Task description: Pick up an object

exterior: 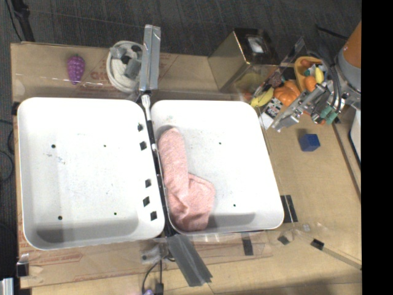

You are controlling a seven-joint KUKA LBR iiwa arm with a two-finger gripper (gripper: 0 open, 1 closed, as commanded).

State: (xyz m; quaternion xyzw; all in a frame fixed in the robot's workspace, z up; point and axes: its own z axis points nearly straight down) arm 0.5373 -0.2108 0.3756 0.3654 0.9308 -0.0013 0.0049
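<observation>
A pink folded cloth (182,180) lies in the right bin (245,134), stretched along its left wall and bunched up towards the front. My gripper (280,121) hangs outside that bin, just past its far right corner and above the bench. The grey arm with its orange band (351,45) comes in from the upper right. Nothing can be made out in the gripper.
The left bin (80,165) sits beside the right one. A pile of small coloured toys (285,91) and a brown box (242,57) lie behind the gripper. A blue cube (310,142) rests on the bench to the right. A purple toy (75,68) and a white roll (124,63) sit at the back left.
</observation>
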